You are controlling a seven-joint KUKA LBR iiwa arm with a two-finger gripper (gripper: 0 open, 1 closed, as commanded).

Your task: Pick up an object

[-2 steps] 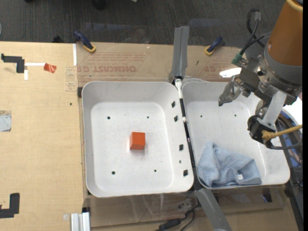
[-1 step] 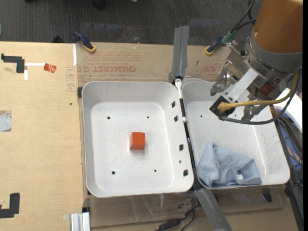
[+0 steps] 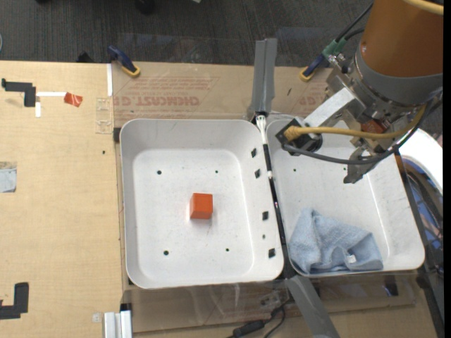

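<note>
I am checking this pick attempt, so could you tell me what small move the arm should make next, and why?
Probably lower toward the blue cloth. The gripper hangs above the right bin, near its far side, with nothing between its fingers, and the cloth lies bunched in that bin's near corner. The orange block sits farther off, in the left bin.
</note>
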